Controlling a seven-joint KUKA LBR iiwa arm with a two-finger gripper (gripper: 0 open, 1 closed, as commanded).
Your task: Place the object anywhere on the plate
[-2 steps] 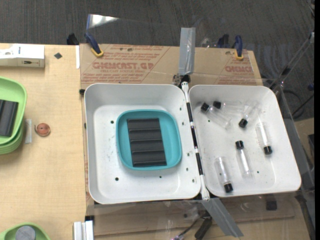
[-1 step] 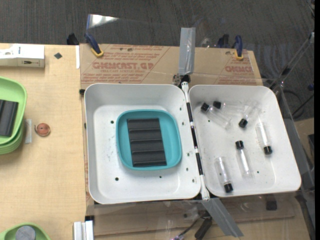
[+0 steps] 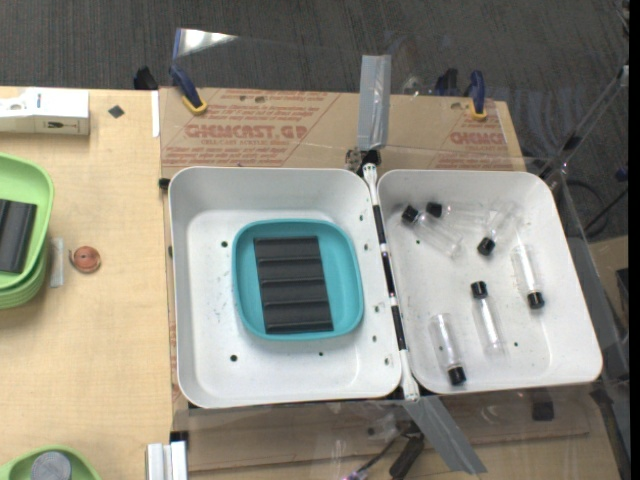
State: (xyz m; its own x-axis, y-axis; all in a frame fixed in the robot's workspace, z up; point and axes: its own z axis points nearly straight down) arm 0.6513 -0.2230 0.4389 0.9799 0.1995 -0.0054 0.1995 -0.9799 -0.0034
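I am looking down at two white bins sitting side by side on a cardboard sheet. In the right bin several clear vials with black caps are lying scattered: one near the front, one just behind it, one toward the right wall, and a loose cluster toward the back, where the clear glass is blending into the white floor and I am struggling to count them. The teal plate is sitting in the middle of the left bin, carrying a black ribbed insert. The vials are lying well apart from the plate, across the bins' shared edge. The bench is pale wood; dark carpet is running behind it. A green tray is being cut off at the left edge. As for the gripper, I am getting no sight of it, so its state is not something I am reporting.
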